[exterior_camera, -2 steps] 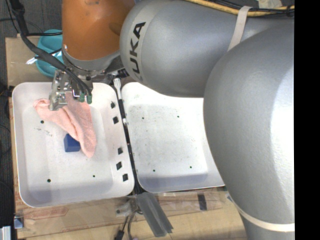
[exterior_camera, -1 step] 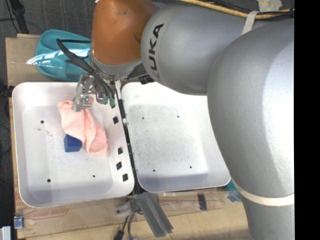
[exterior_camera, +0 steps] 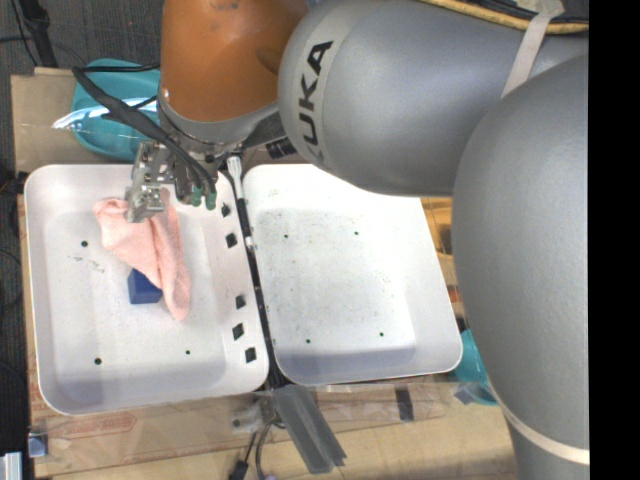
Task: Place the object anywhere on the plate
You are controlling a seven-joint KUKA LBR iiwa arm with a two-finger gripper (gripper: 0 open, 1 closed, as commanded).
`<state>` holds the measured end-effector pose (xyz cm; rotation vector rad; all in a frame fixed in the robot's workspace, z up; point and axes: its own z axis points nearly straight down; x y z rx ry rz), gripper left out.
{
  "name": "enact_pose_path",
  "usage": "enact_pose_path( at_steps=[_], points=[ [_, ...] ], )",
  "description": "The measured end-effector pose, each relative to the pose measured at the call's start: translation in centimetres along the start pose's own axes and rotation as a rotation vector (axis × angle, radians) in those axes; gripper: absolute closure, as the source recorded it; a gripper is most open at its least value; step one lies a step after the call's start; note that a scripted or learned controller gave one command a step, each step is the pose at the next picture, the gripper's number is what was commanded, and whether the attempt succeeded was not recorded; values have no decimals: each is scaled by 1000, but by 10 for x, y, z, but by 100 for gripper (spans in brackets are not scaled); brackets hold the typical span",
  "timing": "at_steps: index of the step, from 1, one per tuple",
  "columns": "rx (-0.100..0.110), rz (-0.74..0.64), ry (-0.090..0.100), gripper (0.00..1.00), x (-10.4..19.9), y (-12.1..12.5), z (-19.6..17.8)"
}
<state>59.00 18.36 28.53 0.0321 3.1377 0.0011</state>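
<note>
Left bin holds pink cloth, blue block.

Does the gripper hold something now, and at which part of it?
Yes: the gripper holds the pink cloth at its upper end; the rest hangs down.

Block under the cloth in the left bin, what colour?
Blue block, partly covered by the pink cloth; seen in the camera view.

Wooden bench under two white bins — teal bag behind, dark floor.
</note>
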Motion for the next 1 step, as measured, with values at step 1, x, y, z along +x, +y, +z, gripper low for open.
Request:
enact_pose_path(
  at_steps=[1],
  points=[
    [2, 156, 4, 100, 42, 26, 7]
  ],
)
